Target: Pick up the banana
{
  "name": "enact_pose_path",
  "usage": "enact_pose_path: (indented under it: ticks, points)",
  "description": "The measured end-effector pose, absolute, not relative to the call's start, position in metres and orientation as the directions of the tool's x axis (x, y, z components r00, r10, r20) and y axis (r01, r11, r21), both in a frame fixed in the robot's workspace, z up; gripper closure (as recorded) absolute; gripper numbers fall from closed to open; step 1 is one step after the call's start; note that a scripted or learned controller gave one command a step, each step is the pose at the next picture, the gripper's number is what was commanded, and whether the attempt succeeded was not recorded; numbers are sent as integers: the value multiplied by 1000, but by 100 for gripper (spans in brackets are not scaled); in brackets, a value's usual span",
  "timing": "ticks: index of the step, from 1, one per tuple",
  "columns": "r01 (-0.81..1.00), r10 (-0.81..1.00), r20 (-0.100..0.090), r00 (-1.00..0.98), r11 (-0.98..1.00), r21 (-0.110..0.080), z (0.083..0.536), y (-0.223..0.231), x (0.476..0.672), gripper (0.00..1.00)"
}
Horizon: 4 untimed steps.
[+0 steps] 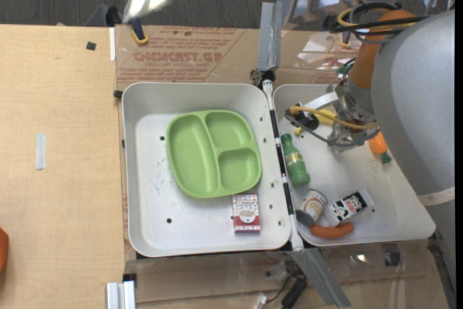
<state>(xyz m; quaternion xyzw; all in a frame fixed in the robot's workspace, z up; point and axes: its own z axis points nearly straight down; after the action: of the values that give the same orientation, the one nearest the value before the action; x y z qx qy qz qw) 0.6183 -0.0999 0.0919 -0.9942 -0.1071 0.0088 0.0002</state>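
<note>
The banana [316,113] is a yellow curved shape in the upper part of the right bin [405,217], and part of it is hidden by the gripper. My gripper [334,121] hangs directly over it, low in the bin, below the grey arm [423,98] and its orange band. A dark piece at the banana's left end may belong to the gripper or to the fruit. I cannot tell whether the banana is held.
The right bin also holds a green bottle [295,160], a small can [313,203], a black-and-white carton [352,205], a red-orange sausage shape [333,230] and an orange item [377,145]. A green divided plate [215,153] and a red-and-white box [246,213] lie in the left bin [145,177].
</note>
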Motion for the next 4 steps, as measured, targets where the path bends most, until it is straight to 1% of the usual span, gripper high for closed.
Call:
enact_pose_path:
  ticks: [1,2,3,4]
  points:
    - [235,235,-6,972,-972,1,188,23,645,100]
    - [232,232,-5,973,-973,1,188,22,645,0]
    - [433,433,-7,902,-902,0,116,155,627,0]
    - [218,218,2,976,-976,7,100,202,653,0]
